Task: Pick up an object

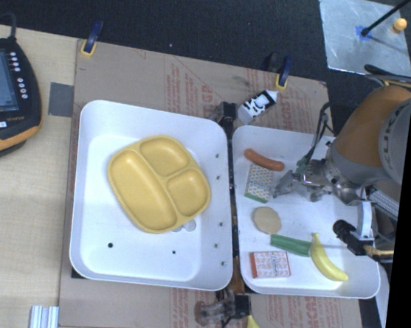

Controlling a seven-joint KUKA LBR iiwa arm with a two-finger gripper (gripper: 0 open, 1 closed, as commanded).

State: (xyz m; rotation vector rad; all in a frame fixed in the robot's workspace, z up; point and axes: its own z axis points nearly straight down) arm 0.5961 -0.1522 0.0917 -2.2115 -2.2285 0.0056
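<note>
Red printing on the cardboard sheet [200, 85] is illegible. Yellow moulded divided plate [159, 182] has three smooth compartments. Gripper [286, 188] hangs open, fingers splayed, holding nothing, beside the checked packet [259, 182].

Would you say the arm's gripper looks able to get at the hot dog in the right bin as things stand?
Probably yes. The hot dog lies apart from the other items, close beside the gripper, with only bare bin floor between them.

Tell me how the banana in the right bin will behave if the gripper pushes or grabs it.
The banana is curved and lies on its side on the smooth right bin, so a push would probably spin or slide it. Its rounded, tapering body may slip from a two-finger pinch near the ends. It touches the green stick, which would likely shift too.
</note>
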